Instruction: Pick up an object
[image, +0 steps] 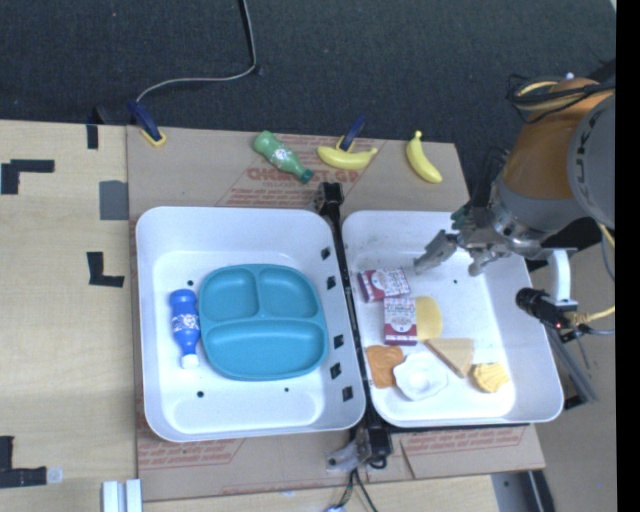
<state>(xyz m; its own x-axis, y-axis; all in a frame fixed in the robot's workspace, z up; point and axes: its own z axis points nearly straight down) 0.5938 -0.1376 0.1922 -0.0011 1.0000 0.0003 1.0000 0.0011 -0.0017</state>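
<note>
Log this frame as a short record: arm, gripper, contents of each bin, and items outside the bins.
arm: reaches in from the right, over the right bin
gripper: gripper open, fingers spread, above the bin's upper part, holding nothing
left bin: blue divided plate; blue bottle lying beside the plate's left edge
right bin contents: two red-and-white packets, yellow toy foods, an orange piece, a white piece, clustered in the lower left
outside bins: green bottle and two bananas on the board behind
</note>
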